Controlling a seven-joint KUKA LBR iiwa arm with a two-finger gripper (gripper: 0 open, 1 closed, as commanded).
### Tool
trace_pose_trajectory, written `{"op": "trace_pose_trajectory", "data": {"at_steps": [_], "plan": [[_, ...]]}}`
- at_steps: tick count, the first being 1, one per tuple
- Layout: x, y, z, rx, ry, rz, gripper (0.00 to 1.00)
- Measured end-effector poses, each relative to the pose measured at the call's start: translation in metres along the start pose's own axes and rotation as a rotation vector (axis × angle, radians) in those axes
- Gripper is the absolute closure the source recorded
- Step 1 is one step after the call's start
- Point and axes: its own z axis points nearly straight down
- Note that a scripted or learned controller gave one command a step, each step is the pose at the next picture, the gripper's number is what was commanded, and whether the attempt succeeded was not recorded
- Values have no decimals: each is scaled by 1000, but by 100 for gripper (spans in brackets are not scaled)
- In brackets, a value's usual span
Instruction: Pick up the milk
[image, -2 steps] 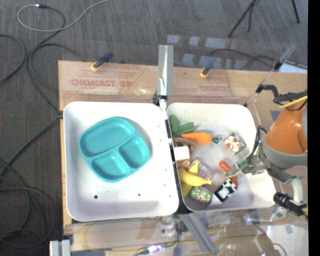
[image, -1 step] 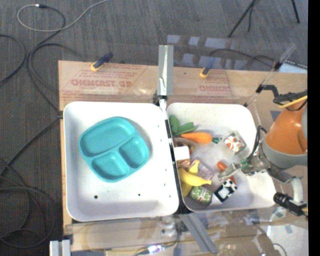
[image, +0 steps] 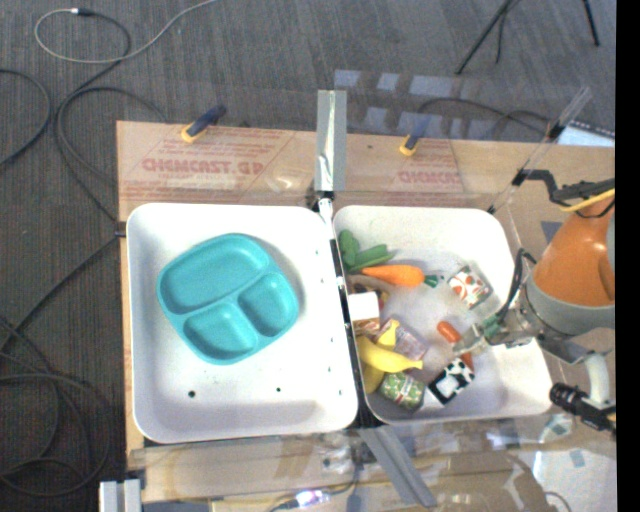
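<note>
The milk (image: 452, 380) is a small carton with black and white cow patches. It lies tilted in the front part of the right bin (image: 520, 395), beside a green-labelled can (image: 401, 390). My gripper (image: 488, 328) hangs low over the right side of that bin, just above and to the right of the milk in the view, below the orange band (image: 580, 265) of the arm. Nothing visibly sits in the gripper, and the milk rests on the bin floor apart from it.
The right bin also holds a carrot (image: 393, 274), green vegetable (image: 356, 250), white block (image: 362, 305), yellow banana (image: 378, 355), small red piece (image: 448, 330) and a white-and-orange carton (image: 468, 287). A teal divided plate (image: 230, 297) lies in the left bin (image: 180, 405).
</note>
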Motion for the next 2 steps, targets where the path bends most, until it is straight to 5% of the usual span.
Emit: {"op": "trace_pose_trajectory", "data": {"at_steps": [1,2], "plan": [[0,0,0,0,0,0,0],[1,0,-8,3,2,-1,100]]}}
